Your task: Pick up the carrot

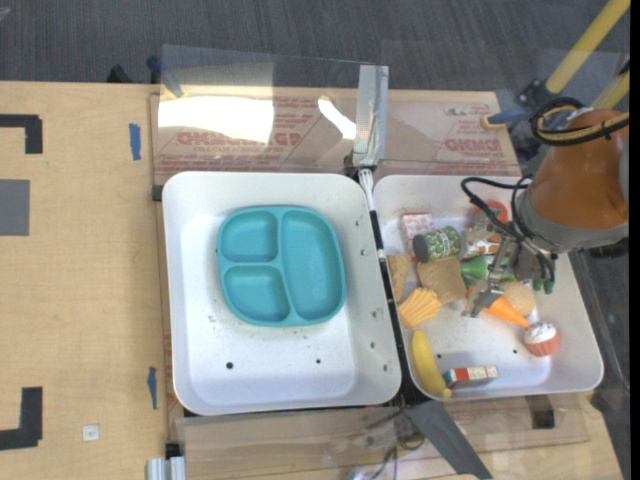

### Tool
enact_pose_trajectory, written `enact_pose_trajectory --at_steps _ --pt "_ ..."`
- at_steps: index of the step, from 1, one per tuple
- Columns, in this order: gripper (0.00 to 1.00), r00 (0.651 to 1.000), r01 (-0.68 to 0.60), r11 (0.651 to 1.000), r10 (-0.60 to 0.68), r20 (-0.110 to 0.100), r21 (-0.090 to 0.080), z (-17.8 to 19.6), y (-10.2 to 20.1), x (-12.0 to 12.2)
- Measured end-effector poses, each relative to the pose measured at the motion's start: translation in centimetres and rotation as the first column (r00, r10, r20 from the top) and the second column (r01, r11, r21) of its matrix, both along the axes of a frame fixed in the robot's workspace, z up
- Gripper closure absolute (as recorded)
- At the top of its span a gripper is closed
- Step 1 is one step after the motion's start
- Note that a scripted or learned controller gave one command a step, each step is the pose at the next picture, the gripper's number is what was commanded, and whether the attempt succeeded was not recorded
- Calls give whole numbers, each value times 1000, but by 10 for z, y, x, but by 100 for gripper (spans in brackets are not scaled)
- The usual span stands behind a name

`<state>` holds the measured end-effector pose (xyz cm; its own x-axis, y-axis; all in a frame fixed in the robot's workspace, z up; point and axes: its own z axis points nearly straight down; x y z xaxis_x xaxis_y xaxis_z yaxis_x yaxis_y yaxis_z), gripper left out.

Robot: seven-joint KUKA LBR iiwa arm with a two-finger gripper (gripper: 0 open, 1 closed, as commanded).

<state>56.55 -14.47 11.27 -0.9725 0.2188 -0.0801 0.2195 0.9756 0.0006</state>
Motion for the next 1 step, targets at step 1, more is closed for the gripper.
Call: enact_pose_trajectory --at_steps 1 --pt "0 1000 -9 1000 9 -2 12 0 -17 -2"
